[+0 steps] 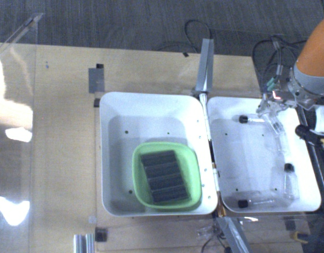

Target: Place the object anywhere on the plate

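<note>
A dark grey, ribbed rectangular object [163, 177] lay flat inside the green plate [140, 186], its ridges running across its short side and its long side tilted slightly toward the upper left. The plate, a rounded-square dish with a raised rim, sat in the lower right part of the left bin [117, 141], close to that bin's near wall. The arm [315, 57], grey with its orange band, hung over the far right corner of the right bin [230, 141]. The gripper [271, 105] was above that bin's upper right area, well apart from the plate and the object. Whether its grip was spread or closed could not be told, and nothing could be seen held in it.
</note>
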{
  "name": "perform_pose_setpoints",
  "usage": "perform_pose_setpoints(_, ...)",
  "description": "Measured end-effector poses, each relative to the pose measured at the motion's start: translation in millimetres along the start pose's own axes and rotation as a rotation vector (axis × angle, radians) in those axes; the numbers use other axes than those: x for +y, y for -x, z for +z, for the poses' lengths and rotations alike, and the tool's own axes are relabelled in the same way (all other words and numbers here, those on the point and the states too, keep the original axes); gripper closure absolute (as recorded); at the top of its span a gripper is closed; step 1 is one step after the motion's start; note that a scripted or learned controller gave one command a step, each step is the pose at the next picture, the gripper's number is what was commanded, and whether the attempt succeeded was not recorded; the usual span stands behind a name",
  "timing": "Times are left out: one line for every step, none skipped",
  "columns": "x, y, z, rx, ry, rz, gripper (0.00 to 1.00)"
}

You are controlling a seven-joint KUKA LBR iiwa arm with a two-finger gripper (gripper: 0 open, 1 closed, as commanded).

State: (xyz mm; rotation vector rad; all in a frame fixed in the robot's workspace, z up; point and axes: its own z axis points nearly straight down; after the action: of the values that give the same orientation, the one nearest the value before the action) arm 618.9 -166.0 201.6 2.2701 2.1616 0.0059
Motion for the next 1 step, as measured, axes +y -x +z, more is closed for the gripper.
perform_pose_setpoints(-46.5, -34.8, 73.8, 0.003, -0.003, -0.145, 1.0)
